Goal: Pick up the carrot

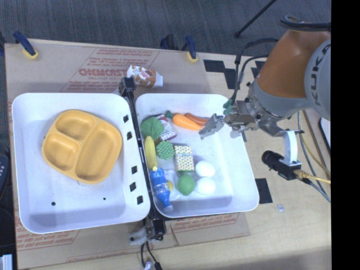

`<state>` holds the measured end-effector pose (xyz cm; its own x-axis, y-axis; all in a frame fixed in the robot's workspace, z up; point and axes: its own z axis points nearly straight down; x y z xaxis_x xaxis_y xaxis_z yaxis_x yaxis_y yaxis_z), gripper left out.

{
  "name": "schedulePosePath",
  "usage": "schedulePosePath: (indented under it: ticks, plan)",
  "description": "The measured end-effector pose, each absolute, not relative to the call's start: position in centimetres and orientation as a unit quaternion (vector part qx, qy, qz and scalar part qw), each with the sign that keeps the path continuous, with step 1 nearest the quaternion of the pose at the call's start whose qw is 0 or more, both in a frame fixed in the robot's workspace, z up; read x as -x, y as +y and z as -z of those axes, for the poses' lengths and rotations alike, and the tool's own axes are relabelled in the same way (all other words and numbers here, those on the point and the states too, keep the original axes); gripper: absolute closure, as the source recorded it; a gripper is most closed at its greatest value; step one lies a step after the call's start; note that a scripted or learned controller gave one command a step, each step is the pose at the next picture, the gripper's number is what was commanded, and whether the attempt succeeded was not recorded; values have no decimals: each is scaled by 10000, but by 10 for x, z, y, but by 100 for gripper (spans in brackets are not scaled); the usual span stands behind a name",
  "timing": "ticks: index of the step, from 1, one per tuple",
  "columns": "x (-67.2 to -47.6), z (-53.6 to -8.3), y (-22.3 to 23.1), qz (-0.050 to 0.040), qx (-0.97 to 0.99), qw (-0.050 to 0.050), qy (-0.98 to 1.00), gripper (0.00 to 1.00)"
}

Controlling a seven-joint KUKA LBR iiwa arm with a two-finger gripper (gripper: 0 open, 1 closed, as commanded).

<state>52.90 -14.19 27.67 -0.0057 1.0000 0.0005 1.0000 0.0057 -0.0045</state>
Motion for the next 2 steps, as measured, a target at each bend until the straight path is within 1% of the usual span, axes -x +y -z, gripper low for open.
schedulePosePath:
  ticks: [1,2]
  plan:
    - [-585,-202,-157,-20,7068,21,-7074,0]
    - [-639,-108,-145,-8,6585,3,-7525,0]
